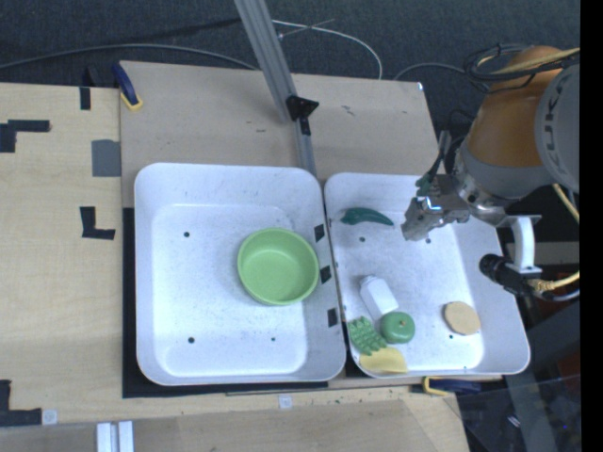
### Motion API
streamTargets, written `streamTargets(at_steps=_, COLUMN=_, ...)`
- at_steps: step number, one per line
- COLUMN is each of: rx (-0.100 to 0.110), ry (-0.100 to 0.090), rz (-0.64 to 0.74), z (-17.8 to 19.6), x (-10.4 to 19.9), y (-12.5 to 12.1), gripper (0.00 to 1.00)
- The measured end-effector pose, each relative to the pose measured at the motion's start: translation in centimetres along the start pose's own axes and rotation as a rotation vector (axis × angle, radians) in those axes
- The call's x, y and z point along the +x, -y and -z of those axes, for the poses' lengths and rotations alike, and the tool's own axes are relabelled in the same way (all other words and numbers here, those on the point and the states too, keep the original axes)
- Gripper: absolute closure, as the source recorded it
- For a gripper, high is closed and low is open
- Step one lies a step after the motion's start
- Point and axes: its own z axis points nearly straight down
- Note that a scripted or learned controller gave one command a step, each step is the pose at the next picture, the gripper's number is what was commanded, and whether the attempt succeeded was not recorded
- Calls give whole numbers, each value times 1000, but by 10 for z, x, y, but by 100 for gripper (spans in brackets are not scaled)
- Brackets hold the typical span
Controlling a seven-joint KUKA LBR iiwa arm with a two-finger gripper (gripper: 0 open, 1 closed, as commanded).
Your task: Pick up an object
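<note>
Bins: 2 shallow white bins sit side by side on the wooden bench (217,125), their inner rims touching.
Left bin (165,191): holds 1 green bowl (277,266), upright, right of the bin's centre and near the shared rim.
Right bin (495,342): holds 6 small objects.
Far side of right bin: a dark green curved piece (366,217) lies near the upper left corner.
Middle of right bin: a white cylinder (379,297) lies on its side, tilted.
Near side of right bin: a green round knob-like object (398,327) sits just beside the cylinder's lower end; a green ridged piece (363,333) and a yellow piece (388,360) lie close together at the lower left corner, possibly touching.
Right side of right bin: a tan round disc (462,318) lies apart from the others.
Arm: reaches in from the right, orange band above the wrist, angled down over the right bin's upper part.
Gripper (420,226): low over bare bin floor, right of the dark green piece and apart from it; nothing shows between its fingers, and whether they are spread or together cannot be told.
</note>
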Motion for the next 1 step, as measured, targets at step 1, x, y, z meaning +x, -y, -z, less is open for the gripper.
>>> streamTargets(at_steps=1, rx=1, ry=1, rz=0, z=-4, x=47, y=-5, gripper=100)
